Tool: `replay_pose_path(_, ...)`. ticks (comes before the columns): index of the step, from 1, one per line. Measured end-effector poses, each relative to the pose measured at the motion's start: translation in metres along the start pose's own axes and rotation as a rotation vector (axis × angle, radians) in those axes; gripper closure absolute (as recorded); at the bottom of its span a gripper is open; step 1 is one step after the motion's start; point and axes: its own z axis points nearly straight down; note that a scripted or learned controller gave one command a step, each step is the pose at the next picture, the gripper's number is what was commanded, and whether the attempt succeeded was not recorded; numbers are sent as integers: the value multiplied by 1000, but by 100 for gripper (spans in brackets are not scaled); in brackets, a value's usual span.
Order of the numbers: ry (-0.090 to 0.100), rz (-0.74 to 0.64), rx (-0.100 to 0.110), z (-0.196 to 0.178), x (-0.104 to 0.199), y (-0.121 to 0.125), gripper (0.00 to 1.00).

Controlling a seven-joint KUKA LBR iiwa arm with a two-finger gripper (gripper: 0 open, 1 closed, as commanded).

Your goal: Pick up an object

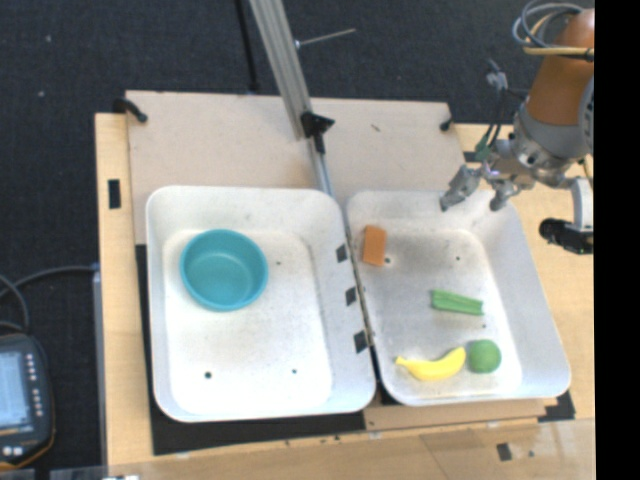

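Above the right bin's (520,298) far rim, at about one o'clock from that bin's middle, the gripper (474,193) hangs with its two fingers spread apart — nothing sits between them. One finger (452,194) points toward the bin's back wall, while the other (498,197) lies just to its three o'clock side. The grey arm (545,138) with its orange band (560,78) rises toward two o'clock.

Inside the right bin lie four objects, all well apart from the gripper. An orange block (374,245) rests near the bin's left wall, at about ten o'clock from the bin's middle. A green stick-shaped piece (457,303) lies near the middle, slightly toward four o'clock. A yellow banana (432,365) lies at about six o'clock near the front wall, and a green round fruit (484,356) sits just beside the banana's right tip — whether they touch cannot be told.

The left bin (300,298) holds a teal bowl (224,269), upright, at about ten o'clock from that bin's middle. A metal rail (282,58) slants down from twelve o'clock to the gap between the two bins. At the view's eight o'clock corner rests a handheld control pendant (20,393).
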Motion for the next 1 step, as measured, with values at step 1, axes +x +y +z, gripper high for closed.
replay_pose_path(1,0,0,1,49,-5,-9,0)
